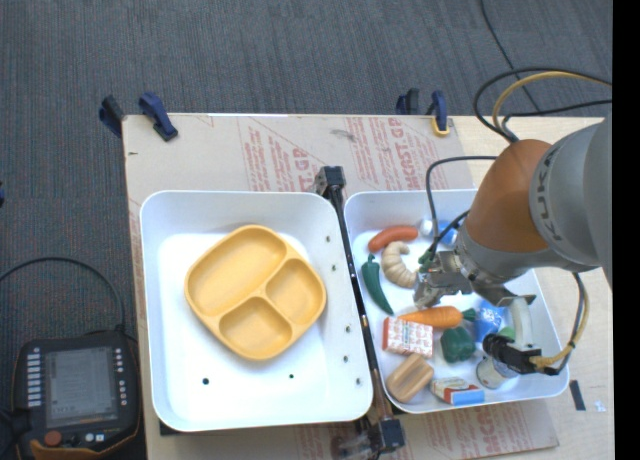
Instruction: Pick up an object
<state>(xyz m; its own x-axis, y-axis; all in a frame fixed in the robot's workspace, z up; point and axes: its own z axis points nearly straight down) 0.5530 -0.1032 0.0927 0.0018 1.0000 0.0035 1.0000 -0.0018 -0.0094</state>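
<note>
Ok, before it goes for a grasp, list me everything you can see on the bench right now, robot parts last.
Bins: two, white, side by side on the bench.
Divided plate: one, yellow, three compartments, in the left bin.
Toy sausage: one, red-orange, right bin, far side.
Toy chilli: one, green, right bin, beside the divider.
Toy croissant: one, cream, next to the chilli.
Toy carrot: one, orange, under the gripper.
Small carton: one, red and white, right bin.
Bread piece: one, tan, near corner.
Clamps: blue, on the board's far edge.
Pendant: one, grey, floor at left.
Arm: grey and orange.
Gripper: in the right bin, above the carrot.
</note>
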